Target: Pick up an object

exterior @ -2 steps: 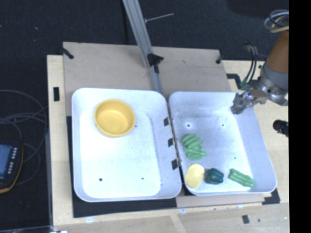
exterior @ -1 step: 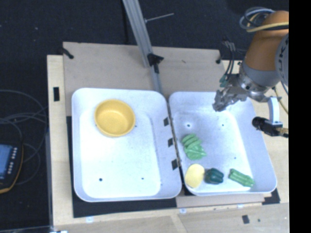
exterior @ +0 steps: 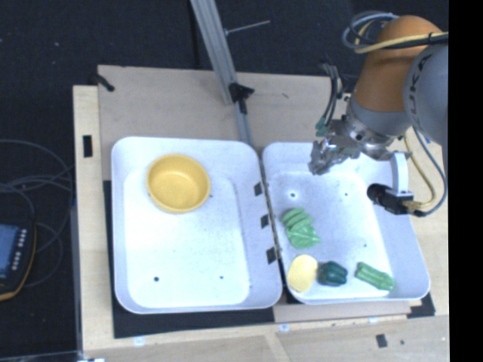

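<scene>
My gripper point(exterior: 322, 162) hangs over the back edge of the right bin point(exterior: 355, 202), pointing down and to the left, with nothing visible between its fingers. In that bin lie a light green ridged object point(exterior: 299, 228) near the left wall, a yellow round object point(exterior: 303, 272) at the front left, a dark green object point(exterior: 332, 274) beside it, and a green elongated object point(exterior: 374, 276) at the front right. All of them sit well in front of the gripper. A yellow bowl point(exterior: 178, 182) stands in the left bin point(exterior: 189, 277).
A grey metal post point(exterior: 215, 40) slants down from the top to the gap between the bins. A black cable fitting point(exterior: 385, 196) hangs off the arm over the right bin's right side. The wooden bench point(exterior: 166, 96) surrounds both bins.
</scene>
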Action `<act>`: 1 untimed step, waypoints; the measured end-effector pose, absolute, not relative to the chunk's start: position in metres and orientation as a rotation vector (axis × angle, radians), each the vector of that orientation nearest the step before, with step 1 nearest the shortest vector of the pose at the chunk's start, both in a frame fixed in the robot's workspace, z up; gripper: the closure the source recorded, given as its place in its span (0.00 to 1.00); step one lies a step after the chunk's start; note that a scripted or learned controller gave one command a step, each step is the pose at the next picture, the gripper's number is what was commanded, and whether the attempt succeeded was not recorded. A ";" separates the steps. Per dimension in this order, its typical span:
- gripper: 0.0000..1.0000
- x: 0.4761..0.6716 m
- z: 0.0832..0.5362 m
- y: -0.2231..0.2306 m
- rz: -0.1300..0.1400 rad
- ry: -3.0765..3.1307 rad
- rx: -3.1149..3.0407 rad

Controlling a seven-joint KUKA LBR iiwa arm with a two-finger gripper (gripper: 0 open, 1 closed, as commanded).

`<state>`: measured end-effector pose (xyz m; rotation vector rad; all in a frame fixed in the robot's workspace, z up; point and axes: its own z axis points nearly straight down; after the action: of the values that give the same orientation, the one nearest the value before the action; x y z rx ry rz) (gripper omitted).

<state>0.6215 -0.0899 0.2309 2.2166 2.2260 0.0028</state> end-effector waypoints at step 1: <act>1.00 0.625 0.243 -0.037 0.003 2.226 2.216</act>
<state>0.6248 -0.0372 0.2428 2.2165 2.2259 0.0031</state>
